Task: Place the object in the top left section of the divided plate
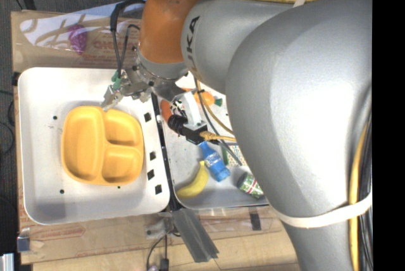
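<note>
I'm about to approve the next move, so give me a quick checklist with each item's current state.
1. Plate sits flat in the left bin: ok.
2. All plate sections free of objects: ok.
3. Gripper is above the plate's upper edge: ok.
4. Object held between the fingers: cannot tell, too small and blurred.
5. Banana, blue item and can lie in the right bin, away from the plate: ok.
6. Path down to the section unobstructed: ok.
</note>
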### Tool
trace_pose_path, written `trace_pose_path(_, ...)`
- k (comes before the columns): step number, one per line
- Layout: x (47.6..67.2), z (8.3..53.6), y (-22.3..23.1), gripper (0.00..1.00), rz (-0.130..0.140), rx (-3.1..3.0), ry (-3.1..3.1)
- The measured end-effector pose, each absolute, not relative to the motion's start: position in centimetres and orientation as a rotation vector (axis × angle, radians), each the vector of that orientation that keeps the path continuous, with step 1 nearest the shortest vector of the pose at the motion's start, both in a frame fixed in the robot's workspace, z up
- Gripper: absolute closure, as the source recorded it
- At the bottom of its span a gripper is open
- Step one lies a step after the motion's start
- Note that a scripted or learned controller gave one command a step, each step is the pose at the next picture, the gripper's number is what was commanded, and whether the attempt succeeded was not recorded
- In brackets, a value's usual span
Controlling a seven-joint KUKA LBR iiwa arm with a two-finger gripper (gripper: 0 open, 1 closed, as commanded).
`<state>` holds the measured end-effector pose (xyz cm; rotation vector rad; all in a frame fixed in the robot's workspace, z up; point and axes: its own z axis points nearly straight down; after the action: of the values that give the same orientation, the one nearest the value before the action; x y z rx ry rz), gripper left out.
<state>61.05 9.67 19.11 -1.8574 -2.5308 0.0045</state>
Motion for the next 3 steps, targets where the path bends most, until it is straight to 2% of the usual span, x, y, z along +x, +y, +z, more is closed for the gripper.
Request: trace_pose_path(3, 61.05, 19.11, 9.67, 0.00, 0.004, -1.857, -2.531)
